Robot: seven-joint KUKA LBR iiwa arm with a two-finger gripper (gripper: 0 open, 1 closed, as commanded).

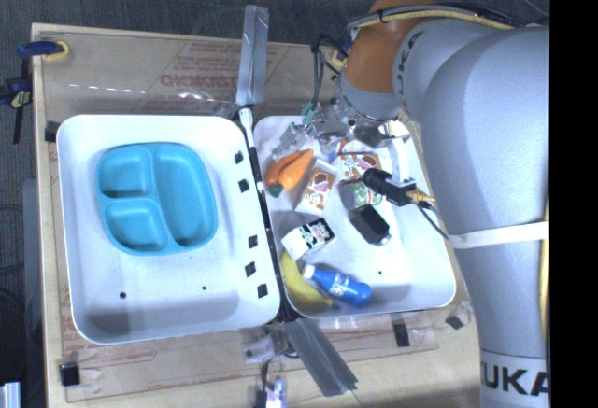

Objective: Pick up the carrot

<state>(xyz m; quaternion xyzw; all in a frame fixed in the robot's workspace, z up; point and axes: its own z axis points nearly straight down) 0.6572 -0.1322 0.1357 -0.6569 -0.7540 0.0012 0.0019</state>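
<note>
Dark grey carpet runs behind a pale wooden bench, which carries two shallow white bins side by side. Biggest of everything is the grey KUKA arm, coming in from the right, its orange band bent over the far edge of the right bin. The left bin holds just a blue divided plate with three compartments, sitting toward its far side. The right bin is crowded. Its near left corner has a banana with a blue bottle lying across it, and a small black-and-white carton sits just beyond them. Toward the middle lie a black block and a printed snack packet. The carrot rests at the far left of this bin, close to the divider, orange and tilted, its thicker end toward the near left. The gripper hangs just beyond the carrot, near the bin's far rim, beside something crumpled and silvery; I cannot tell from here how wide the claw stands, and the carrot is lying on the bin floor, not gripped.
</note>
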